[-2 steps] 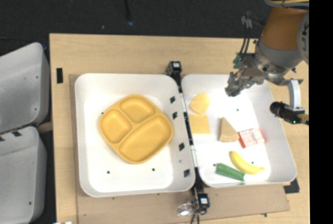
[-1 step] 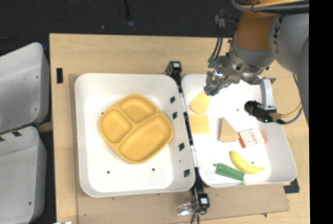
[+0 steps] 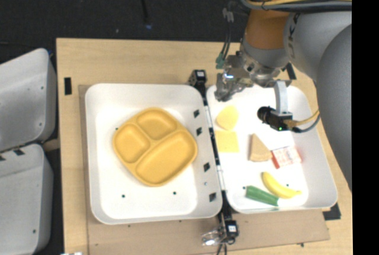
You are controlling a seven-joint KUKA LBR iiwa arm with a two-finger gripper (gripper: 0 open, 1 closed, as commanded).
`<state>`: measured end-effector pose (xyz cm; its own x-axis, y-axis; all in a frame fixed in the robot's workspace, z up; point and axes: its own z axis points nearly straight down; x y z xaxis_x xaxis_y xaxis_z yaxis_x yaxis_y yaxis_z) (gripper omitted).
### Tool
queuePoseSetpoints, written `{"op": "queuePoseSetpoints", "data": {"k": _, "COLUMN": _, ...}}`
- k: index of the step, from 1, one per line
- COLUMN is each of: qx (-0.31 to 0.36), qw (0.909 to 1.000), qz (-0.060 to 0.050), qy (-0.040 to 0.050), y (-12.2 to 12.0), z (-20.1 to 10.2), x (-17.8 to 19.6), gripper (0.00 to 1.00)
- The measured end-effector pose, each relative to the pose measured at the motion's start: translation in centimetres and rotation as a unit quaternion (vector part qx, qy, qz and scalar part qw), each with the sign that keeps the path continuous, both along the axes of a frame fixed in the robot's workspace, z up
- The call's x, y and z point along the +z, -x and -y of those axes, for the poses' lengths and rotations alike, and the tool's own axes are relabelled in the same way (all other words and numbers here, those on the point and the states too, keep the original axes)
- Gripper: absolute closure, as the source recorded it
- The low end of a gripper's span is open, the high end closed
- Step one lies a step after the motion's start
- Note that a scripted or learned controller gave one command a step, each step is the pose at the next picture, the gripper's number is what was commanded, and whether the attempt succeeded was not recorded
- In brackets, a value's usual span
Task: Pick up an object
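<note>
Pale-yellow round slice [image 3: 226, 118] lies in the right bin [image 3: 314, 189] near its divider wall, just below the gripper [image 3: 227, 89]. Finger opening cannot be told. Risk: a descent striking the wall or skidding off the flat slice.

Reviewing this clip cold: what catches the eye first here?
The yellow divided plate lying alone in the left bin stands out first. Next, the grey arm with its orange band reaches in over the right bin, its end effector near the far-left corner above small food pieces, including a banana.
</note>
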<state>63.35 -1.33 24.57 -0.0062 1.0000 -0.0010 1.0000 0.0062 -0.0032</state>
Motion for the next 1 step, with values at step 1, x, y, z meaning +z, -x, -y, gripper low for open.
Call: {"op": "queuePoseSetpoints", "data": {"k": 1, "qx": 0.000, "qw": 1.0000, "qz": -0.001, "qy": -0.0002, "y": -0.80, "z": -5.69, "x": -1.54, "gripper": 1.00}}
